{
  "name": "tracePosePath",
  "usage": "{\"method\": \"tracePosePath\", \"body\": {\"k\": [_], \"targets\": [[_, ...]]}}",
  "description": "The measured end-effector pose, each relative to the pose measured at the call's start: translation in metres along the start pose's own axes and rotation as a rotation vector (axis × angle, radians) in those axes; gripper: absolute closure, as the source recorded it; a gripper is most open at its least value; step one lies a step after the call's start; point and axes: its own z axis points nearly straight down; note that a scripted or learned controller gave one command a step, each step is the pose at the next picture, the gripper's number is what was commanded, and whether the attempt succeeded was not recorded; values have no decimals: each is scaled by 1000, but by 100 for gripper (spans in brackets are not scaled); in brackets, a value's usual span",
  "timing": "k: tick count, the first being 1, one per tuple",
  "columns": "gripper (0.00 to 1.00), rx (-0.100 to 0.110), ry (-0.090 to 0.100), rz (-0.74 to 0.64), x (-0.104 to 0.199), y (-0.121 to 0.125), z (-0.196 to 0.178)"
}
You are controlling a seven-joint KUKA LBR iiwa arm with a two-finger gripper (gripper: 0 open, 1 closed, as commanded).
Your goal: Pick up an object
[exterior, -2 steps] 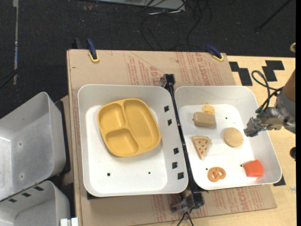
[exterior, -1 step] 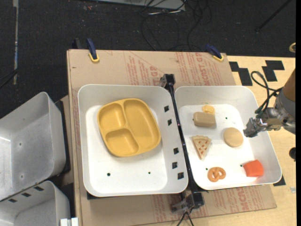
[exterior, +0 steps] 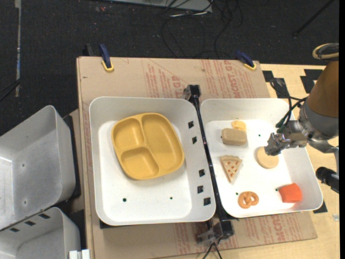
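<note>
My gripper [exterior: 272,146] hangs low over the right bin [exterior: 259,112], right above the upper left edge of a round tan cookie [exterior: 268,160]. The same bin holds a beige bread piece [exterior: 234,137] with a small yellow piece [exterior: 239,125] behind it. Nearer the front lie a pizza slice [exterior: 230,168], a pretzel [exterior: 248,199] and an orange-red block [exterior: 291,193]. The gripper's tips blur into the cookie's edge.
A yellow three-compartment plate [exterior: 146,144] lies in the left bin [exterior: 108,198]. A black divider strip [exterior: 204,155] runs between the bins. Grey tubs [exterior: 29,161] stand off the bench at the left. The arm's orange band [exterior: 328,93] is at the right edge.
</note>
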Motion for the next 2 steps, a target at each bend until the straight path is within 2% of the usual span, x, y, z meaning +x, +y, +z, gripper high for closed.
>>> {"method": "tracePosePath", "body": {"k": [1, 2], "targets": [[100, 1, 1, -1, 55, 9, 9], [100, -1, 0, -2, 114, 18, -3]]}}
